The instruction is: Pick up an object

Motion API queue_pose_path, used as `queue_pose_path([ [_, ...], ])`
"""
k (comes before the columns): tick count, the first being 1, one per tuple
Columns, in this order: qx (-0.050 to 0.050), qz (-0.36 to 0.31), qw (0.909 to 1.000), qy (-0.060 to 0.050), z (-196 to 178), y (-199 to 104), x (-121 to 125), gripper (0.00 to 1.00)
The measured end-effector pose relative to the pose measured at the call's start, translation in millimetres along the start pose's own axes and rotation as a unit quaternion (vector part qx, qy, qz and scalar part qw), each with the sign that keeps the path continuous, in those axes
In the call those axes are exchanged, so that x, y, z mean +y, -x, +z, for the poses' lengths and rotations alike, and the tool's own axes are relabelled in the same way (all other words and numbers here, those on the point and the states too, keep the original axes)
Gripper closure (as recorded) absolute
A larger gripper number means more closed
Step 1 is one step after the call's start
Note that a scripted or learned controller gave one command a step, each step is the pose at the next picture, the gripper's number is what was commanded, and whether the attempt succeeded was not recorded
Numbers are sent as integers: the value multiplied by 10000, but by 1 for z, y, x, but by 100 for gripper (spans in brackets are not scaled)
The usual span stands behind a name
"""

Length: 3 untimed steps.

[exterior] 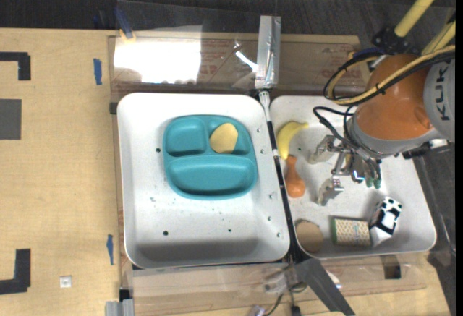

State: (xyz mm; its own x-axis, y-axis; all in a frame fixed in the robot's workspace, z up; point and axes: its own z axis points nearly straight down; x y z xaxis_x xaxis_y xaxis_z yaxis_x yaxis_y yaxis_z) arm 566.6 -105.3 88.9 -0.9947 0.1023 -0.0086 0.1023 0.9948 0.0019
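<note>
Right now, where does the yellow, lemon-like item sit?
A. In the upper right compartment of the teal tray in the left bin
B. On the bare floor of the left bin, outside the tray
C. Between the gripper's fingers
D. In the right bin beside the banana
A. The yellow lemon-like item rests in the upper right compartment of the teal tray, which lies in the left bin, well apart from the gripper over the right bin.

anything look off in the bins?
Nothing spilled or damaged. A yellow lemon-like piece sits in the teal tray's top-right compartment, left bin; the other items lie loose in the right bin.
</note>
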Motion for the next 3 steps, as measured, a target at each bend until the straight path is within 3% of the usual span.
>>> queue_pose_path([
  [1,-8,1538,9881,-5,2,64,-11,0],
  [2,35,3663,9305,-22,-10,-17,-22,0],
  [3,-17,4662,8847,0,0,-66,-18,0],
])
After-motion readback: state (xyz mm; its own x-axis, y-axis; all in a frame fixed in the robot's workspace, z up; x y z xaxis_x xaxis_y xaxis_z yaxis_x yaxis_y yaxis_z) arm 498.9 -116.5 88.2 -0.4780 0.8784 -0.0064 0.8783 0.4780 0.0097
